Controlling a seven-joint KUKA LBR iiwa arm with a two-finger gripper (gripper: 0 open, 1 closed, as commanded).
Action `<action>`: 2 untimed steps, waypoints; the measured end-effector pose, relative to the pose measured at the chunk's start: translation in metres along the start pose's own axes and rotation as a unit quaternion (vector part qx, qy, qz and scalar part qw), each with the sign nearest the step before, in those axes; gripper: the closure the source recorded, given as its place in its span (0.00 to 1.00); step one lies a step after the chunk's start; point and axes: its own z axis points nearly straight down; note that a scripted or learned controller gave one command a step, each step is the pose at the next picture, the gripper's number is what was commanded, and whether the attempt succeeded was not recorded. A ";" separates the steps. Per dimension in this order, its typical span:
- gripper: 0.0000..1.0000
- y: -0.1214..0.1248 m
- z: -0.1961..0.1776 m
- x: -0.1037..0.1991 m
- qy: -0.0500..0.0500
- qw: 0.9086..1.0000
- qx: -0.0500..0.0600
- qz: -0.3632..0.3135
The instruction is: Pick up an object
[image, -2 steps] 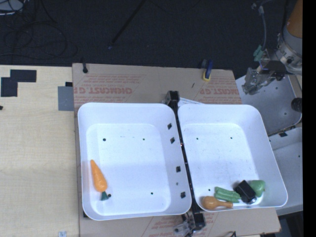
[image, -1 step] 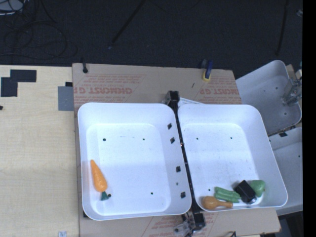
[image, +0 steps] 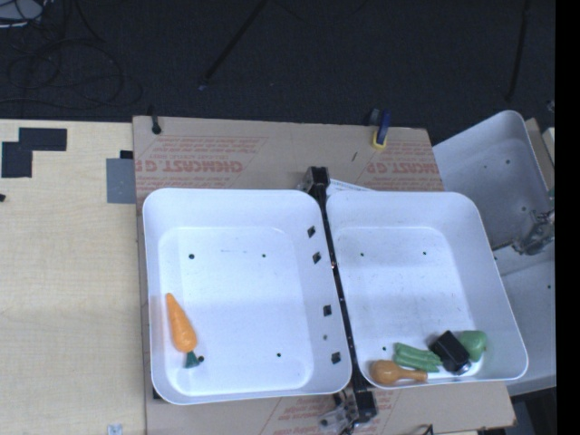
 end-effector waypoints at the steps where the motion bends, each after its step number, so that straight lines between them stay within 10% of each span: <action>1: 1.00 -0.024 0.067 -0.009 0.001 1.000 -0.001 -0.002; 2: 1.00 -0.022 0.059 -0.001 -0.001 1.000 -0.005 -0.003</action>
